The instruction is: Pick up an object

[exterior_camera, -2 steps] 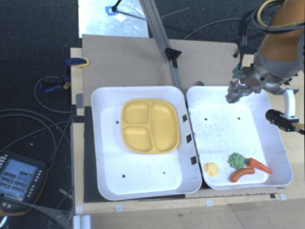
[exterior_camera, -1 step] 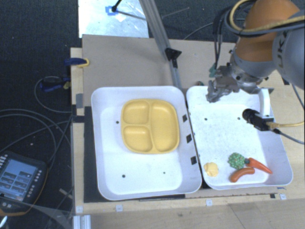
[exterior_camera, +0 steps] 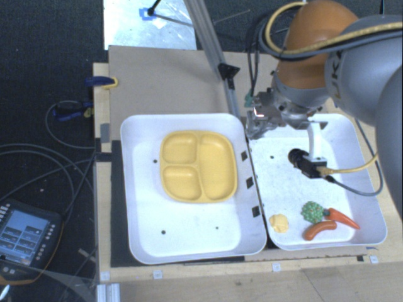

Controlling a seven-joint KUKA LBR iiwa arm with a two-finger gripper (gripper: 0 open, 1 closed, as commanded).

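1. Yellow divided plate (exterior_camera: 198, 167) lies flat in the left bin (exterior_camera: 145, 231), likely just parked as a target or distractor
2. Gripper (exterior_camera: 258, 129) hangs over the right bin's (exterior_camera: 371, 228) far-left corner; spread or pressed together, I cannot tell
3. Candidate objects sit well apart near that bin's front edge: yellow piece (exterior_camera: 278, 223), broccoli (exterior_camera: 311, 211), sausage (exterior_camera: 319, 229), carrot (exterior_camera: 343, 218)
4. No readable writing

Two white bins (exterior_camera: 189, 247); one yellow tray (exterior_camera: 198, 167); four toy foods (exterior_camera: 313, 212).
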